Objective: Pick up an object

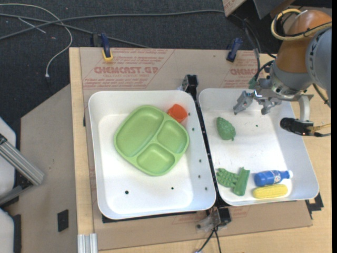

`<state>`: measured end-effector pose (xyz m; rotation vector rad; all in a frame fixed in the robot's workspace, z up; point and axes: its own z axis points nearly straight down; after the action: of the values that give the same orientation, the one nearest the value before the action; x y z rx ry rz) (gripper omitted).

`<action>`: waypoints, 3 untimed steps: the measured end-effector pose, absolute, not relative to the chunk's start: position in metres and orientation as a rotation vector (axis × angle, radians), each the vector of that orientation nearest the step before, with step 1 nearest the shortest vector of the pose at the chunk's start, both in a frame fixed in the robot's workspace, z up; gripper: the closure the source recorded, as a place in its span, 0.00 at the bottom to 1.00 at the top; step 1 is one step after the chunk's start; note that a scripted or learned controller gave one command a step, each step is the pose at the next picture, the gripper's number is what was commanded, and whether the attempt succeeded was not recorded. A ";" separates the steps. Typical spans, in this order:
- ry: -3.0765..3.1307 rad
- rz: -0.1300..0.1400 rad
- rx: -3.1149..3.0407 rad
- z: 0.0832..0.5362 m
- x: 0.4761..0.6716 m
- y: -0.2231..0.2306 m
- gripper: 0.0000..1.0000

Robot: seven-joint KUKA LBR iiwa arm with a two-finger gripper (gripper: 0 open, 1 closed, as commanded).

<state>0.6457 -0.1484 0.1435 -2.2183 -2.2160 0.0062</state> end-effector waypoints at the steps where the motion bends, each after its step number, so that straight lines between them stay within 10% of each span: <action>1: -2.216 0.006 -2.217 0.090 0.644 -0.147 0.00; 2: -2.223 -0.002 -2.222 0.106 0.647 -0.148 1.00; 3: -2.228 -0.008 -2.224 0.167 0.647 -0.139 1.00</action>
<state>0.6466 -0.1394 0.1672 -2.2242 -2.2282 -0.0076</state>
